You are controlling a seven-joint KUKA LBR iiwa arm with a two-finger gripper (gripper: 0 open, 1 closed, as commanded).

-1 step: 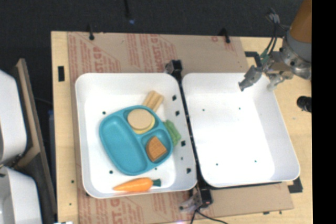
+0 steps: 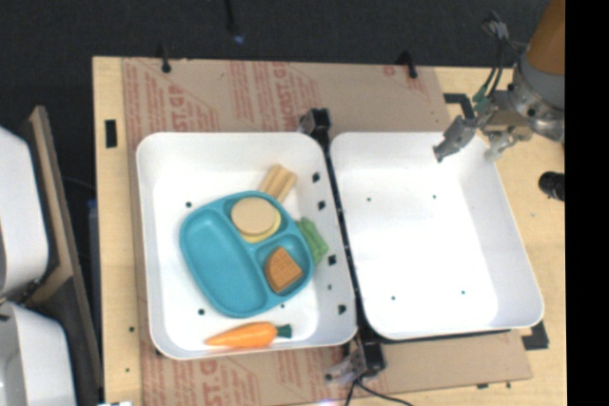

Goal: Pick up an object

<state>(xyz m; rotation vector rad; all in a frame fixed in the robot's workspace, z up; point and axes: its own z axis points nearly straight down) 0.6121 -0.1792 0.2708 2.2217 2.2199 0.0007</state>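
Camera view from above, slanted. Arm (image 2: 542, 62) enters at upper right, wrist over back right corner of right bin (image 2: 495, 299). Gripper (image 2: 473, 140) hangs over that bin's back rim; cannot tell how it is set, nothing seen in its grasp.

Two white bins side by side on bench (image 2: 114, 233). Left bin (image 2: 157, 204) holds one blue divided tray (image 2: 219, 266) carrying one round tan biscuit (image 2: 256, 217) and one brown toast piece (image 2: 284, 270). One wooden block (image 2: 278, 181) behind tray, one green piece (image 2: 314, 241) at tray's right edge, one orange carrot (image 2: 244, 335) near front wall.
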